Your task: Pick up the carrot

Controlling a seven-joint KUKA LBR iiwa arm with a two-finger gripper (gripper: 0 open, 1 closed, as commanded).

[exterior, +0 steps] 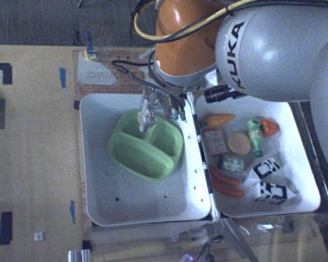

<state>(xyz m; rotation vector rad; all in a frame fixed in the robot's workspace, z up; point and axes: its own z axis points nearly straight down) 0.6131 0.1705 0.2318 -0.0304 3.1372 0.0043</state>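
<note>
Carrot (pixel 219 120) lies at the top of the right bin (pixel 303 162) (beside a brown packet (pixel 215 142)), well apart from the tool (pixel 148 115), which hangs over the green tray (pixel 147 146) in the left bin (pixel 98 162), gripping nothing visible.

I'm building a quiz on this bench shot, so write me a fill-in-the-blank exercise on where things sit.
1. The carrot lies in the ____ bin as the camera sees it.
2. The gripper hangs over the ____ divided tray.
3. The tray sits in the ____ bin.
4. The two sausages share a bin with the ____.

Missing words: right; green; left; carrot
</note>
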